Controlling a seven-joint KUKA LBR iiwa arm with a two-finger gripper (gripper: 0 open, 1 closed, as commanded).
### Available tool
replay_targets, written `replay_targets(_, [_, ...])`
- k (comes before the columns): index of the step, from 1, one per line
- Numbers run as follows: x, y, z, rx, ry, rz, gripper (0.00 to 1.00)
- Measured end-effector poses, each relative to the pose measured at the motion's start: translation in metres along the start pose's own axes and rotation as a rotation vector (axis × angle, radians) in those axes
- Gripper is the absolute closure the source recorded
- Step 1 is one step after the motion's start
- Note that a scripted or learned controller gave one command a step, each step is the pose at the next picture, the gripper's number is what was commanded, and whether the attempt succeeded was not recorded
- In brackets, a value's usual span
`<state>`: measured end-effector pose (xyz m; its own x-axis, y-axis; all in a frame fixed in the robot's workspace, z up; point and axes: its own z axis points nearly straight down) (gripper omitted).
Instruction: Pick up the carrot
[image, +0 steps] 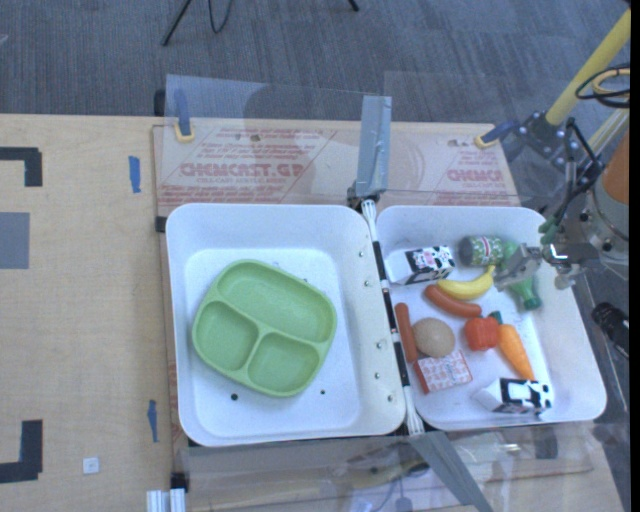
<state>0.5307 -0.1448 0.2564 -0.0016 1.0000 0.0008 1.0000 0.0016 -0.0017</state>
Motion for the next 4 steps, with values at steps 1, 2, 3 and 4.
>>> replay_targets(1, [0.002, 0.004, -0.022, -0.005, -0.002, -0.040, 0.00])
replay_targets(2, [-0.080, -0.040, 0.049, 0.000, -0.001, -0.220, 0.00])
replay_targets(3, [-0.045, -0.049, 0.170, -0.008, -0.004, -0.251, 0.00])
replay_targets(4, [-0.046, -0.048, 0.159, -0.013, -0.007, -0.247, 1.00])
